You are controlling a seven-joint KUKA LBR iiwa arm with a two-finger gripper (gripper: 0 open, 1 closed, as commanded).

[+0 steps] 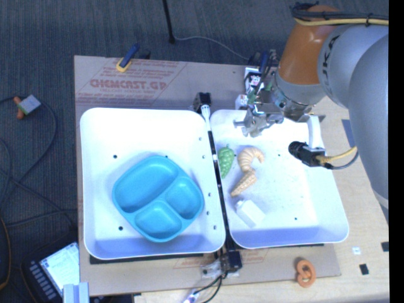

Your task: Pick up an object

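Observation:
My gripper (254, 126) hangs over the far left part of the right bin (315, 227), above and just behind the objects. Below it lie a tan shrimp-like toy (250, 157), a green leafy toy (225, 160) against the bin's left wall, a beige cone-shaped piece (244, 183) and a white block (250, 212). Nothing shows between the fingers. The grey arm with its orange band (307, 46) comes in from the upper right.
The left bin (101, 128) holds a blue three-compartment tray (158, 196). A black clamp (203, 101) sits at the far end of the divider between the bins. An orange ring (306, 271) lies on the bench in front of the right bin.

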